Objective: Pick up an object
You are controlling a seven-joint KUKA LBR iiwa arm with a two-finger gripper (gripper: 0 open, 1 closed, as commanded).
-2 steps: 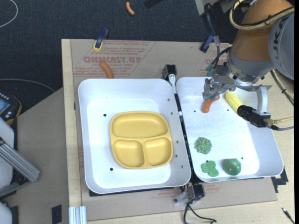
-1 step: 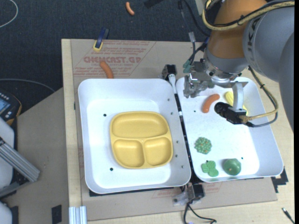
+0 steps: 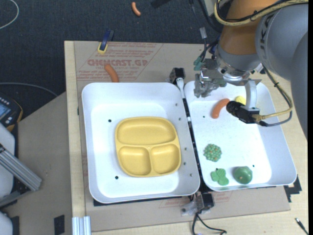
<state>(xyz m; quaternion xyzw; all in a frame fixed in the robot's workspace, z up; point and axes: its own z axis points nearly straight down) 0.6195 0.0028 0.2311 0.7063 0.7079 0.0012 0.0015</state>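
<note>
One arm bends down over the right bin [image 3: 274, 146] — pincer [image 3: 204, 88] state indiscernible — near the sausage [image 3: 219, 107].

Robotics lab test cell, not a home. Plywood surface [image 3: 146, 58] stencilled with lettering, two white bins [image 3: 98, 102] clipped side by side, loose cables [image 3: 205, 224] trailing off the front edge, aluminium framing [image 3: 19, 173] at left, dark carpeted floor [image 3: 58, 9] behind. Toy plastic food as test items.

Bins [image 3: 98, 146] glossy white plastic; divided tray [image 3: 146, 145] smooth yellow plastic; bench board [image 3: 78, 72] matt cardboard-like; arm shell [image 3: 288, 33] matt grey.
</note>
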